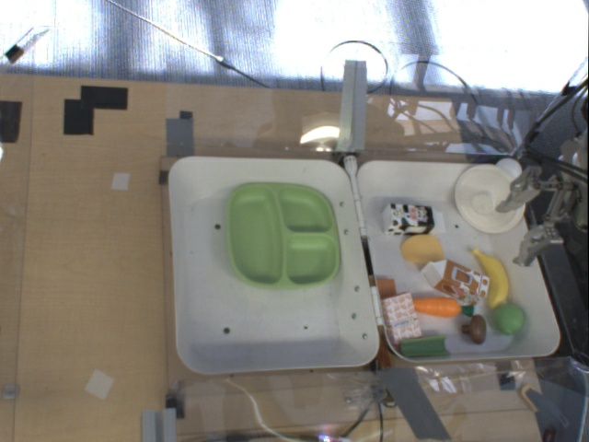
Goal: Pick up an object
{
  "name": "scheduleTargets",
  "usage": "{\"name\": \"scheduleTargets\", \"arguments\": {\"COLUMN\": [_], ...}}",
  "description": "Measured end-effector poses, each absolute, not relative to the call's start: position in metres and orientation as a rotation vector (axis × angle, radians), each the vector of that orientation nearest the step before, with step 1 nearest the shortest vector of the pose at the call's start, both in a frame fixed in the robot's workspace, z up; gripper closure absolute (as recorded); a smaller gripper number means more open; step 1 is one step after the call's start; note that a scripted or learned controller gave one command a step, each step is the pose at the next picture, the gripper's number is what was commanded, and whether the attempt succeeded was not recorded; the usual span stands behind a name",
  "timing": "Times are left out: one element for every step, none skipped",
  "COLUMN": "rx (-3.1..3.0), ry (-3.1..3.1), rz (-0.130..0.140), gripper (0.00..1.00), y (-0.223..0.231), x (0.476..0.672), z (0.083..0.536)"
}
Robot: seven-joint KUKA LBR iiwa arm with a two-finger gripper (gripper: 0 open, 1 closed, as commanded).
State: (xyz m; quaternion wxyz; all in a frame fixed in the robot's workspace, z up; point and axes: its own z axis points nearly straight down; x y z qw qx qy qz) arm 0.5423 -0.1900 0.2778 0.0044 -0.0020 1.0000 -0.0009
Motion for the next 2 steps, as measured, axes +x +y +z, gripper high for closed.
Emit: {"name": "scheduleTargets", "arguments": {"rx": [0.096,0.318], "ry": [3.141,3.112], "rz": [0.002,-0.002], "gripper": [0.0,0.0], "y": [-0.197,-0.151], "x": [0.493,0.535], "z": [0.143,0.096]}}
